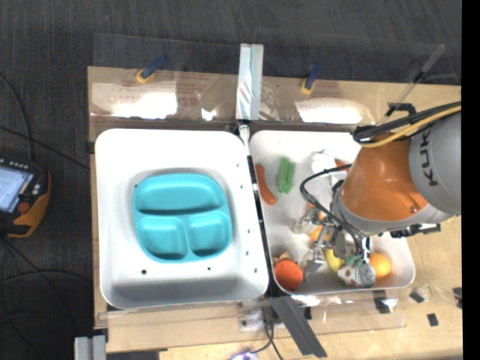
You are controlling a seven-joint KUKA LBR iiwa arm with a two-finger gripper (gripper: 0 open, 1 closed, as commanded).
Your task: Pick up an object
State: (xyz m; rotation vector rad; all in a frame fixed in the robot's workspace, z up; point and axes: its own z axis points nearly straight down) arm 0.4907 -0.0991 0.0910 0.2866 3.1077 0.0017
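My gripper (331, 243) hangs low over the front part of the right bin (273, 217), under the orange band of the arm. Small toy items lie crowded just below it: a yellow piece (332, 260), a grey and red can-like object (359, 275) and a yellow-orange fruit (381, 265). An orange ball (289, 274) rests in the bin's front left corner. Farther back lie a green piece (285, 175), a long orange-red piece (264, 187) along the left wall, and a white object (322, 160). The arm hides part of the bin's right side.
The left bin (112, 201) holds a turquoise divided tray (182, 214). A metal divider (250, 81) stands upright behind the two bins. A handheld controller (21, 193) lies on the floor at the far left.
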